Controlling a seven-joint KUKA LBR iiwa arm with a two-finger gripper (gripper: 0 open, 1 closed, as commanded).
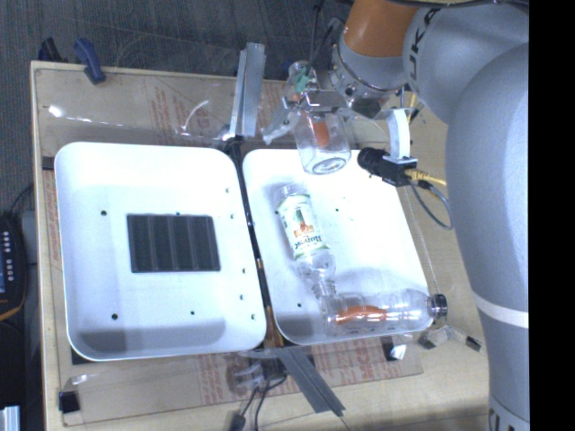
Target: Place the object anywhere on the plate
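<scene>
Left of frame: left bin (63, 164) noted on the bench (135, 106). A dark ribbed plate (173, 242) is seen flat at its middle, long side running left-right, nothing lying on it.

Centre: right bin (377, 232) set touching the left bin along a shared edge. A labelled bottle (301, 227) is seen lying in it, long axis running from upper left to lower right. A clear bottle (382, 311) is laid along the lower wall, long axis left-right, cap to the right. The two bottles appear to meet near the neck of the labelled one.

Upper centre: a clear container (322, 146) with something orange inside is seen over the top rim of the right bin, mouth turned toward the camera. It is judged to be the object of the task. The claw (313, 106) is placed directly above it in the frame, at or on its upper end.

Key relation: the plate lies to the lower left of the claw, across the shared bin edge.

Hard to make out: whether the claw is open or closed cannot be told, since clear plastic and glare blur its outline. Whether the container is gripped or merely resting on the rim is not resolved.
</scene>
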